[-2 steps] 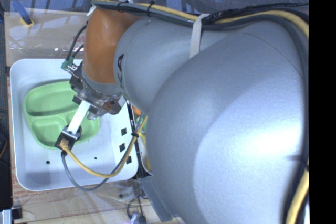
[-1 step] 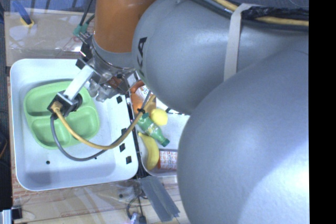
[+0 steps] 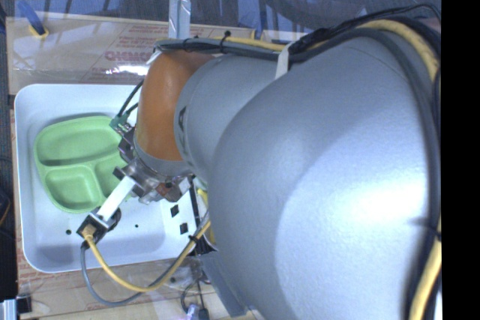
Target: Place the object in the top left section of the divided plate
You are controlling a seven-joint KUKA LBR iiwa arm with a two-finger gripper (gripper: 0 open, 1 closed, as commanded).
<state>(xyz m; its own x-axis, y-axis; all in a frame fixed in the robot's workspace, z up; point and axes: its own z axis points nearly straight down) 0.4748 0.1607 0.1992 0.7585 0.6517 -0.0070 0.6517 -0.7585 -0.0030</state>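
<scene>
A light green divided plate (image 3: pixel 73 161) lies in the left part of the left white bin (image 3: pixel 45 251). Two of its sections are visible: a wide one at the back and a smaller one at the front left. My gripper (image 3: pixel 154 185) hangs under the orange wrist band (image 3: pixel 161 112), right at the plate's right edge, and it covers that side of the plate. A white bracket (image 3: pixel 105 210) sticks out from it toward the bin's front left. The grey arm hides whatever lies under it.
The bulky grey arm (image 3: pixel 322 176) covers the right half of the view and the second bin. A yellow cable (image 3: pixel 127 282) loops over the bin's front rim. Behind the bin are a printed sheet (image 3: pixel 112 52) and a grey post (image 3: pixel 178 15).
</scene>
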